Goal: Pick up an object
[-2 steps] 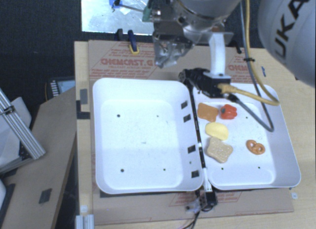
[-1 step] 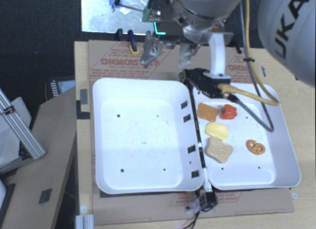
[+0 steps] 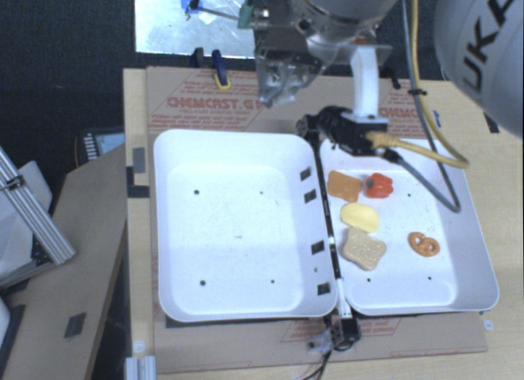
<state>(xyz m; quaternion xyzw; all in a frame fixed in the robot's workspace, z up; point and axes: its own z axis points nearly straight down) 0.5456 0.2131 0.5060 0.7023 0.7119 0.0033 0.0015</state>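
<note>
While the gripper [image 3: 282,83] hangs above the far edge of the left bin [image 3: 176,165], you cannot tell from this view whether its jaws are apart or together; nothing shows between them.

Take the divider [image 3: 326,223] between the two bins as your landmark. To its left, the left bin offers you wide open floor, with only small dark dots on the white surface. To its right, the right bin [image 3: 471,276] holds all the objects, and they gather in the half nearest the divider. You have more free room toward the outer wall and the near wall of that bin.

You can count five objects, one of each kind. An orange block [image 3: 345,186] lies just right of the divider. A red piece [image 3: 378,185] sits beside it, further from the divider. A yellow piece [image 3: 360,217] lies nearer to you than the orange block, and a beige slice [image 3: 363,249] touches its near side or almost so. A pretzel [image 3: 423,244] rests apart from them, furthest from the divider.

A yellow cable [image 3: 422,151] and a grey hose [image 3: 430,186] cross the far part of the right bin.
</note>
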